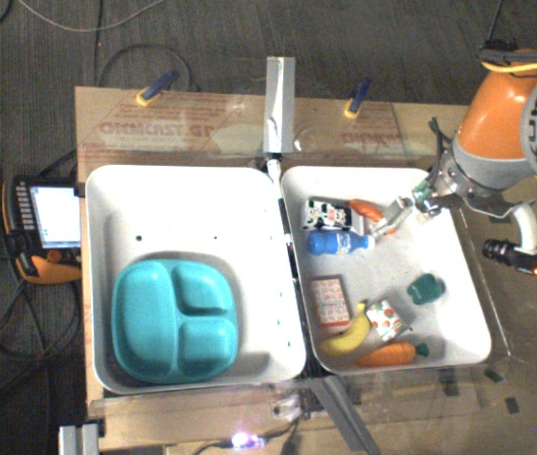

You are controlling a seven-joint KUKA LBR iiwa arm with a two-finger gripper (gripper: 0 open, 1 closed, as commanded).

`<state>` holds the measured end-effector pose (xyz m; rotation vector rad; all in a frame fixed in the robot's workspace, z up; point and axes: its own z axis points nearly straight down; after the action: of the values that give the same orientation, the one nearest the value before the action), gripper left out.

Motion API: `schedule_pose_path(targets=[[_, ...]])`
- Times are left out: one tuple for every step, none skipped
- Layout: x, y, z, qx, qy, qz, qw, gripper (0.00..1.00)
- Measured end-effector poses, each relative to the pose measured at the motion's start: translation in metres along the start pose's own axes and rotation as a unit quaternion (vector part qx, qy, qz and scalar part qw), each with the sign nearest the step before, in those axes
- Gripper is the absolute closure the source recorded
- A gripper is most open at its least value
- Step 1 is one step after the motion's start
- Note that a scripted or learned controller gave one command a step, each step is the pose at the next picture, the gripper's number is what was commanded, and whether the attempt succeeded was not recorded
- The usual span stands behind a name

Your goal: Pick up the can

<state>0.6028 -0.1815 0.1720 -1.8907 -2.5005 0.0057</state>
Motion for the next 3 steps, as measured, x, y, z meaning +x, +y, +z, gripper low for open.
schedule_pose_path(targets=[[0.051,-0.078,0.023,-0.001,0.001,-0.103,0.9947,0.0],[0.058,-0.076,0.084,-0.008,-0.004,-0.047,0.9989,0.0],[0.021,-0.087,0.083,-0.011,-0.005,-0.11,0.9939,0.0]])
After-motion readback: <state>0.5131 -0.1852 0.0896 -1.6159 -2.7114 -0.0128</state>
